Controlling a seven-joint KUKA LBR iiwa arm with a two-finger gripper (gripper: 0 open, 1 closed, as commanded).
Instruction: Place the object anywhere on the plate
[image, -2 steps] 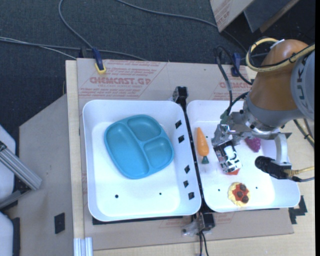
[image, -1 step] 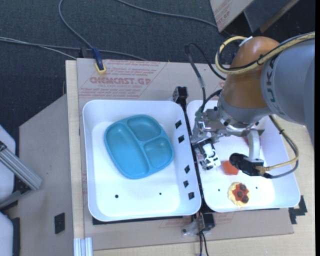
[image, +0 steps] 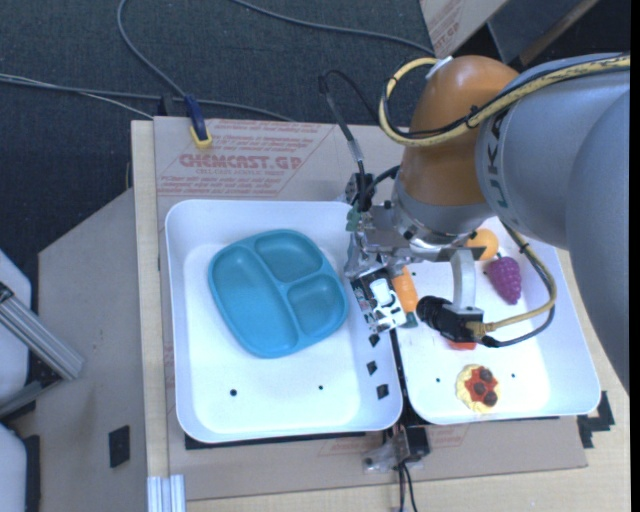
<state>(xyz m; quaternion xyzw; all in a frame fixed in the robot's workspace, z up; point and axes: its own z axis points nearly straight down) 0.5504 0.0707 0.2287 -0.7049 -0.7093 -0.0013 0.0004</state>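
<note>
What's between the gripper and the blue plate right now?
In the camera view, just bare white floor of the left bin: the gripper sits over the bins' shared edge, beside the blue plate.

The arm (image: 560, 130) hides part of the orange piece (image: 486, 242)

**Red print on the board**

The brown board (image: 250, 160) under the bins carries red lettering just beyond the far rim of the left bin (image: 190, 230). The big line reads roughly "CHEMCAST GP". The smaller red lines above and below it are too fine to read. The arm (image: 560, 140) shows no legible marking.
</note>
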